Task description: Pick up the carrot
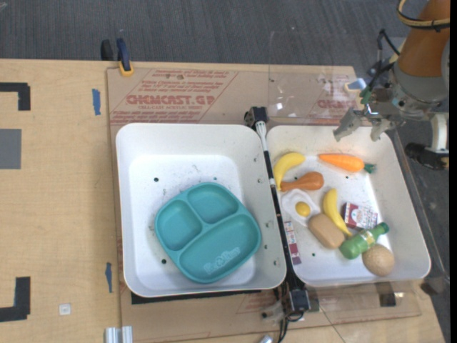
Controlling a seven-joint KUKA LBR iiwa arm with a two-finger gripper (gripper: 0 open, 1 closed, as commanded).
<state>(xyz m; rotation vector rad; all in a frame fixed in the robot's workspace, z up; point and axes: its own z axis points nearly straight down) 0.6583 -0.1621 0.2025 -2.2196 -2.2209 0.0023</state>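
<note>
Gripper hangs over the right bin's far rim, fingers spread, grasping nothing. Carrot lies in that bin's far end, just below the gripper.

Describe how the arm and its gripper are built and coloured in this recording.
The arm has an orange band above a grey wrist section, with a thin yellowish cable looping over its top and dark cables trailing down its side. The gripper is grey metal with two slim fingers and a small blue-green detail near its base.
</note>
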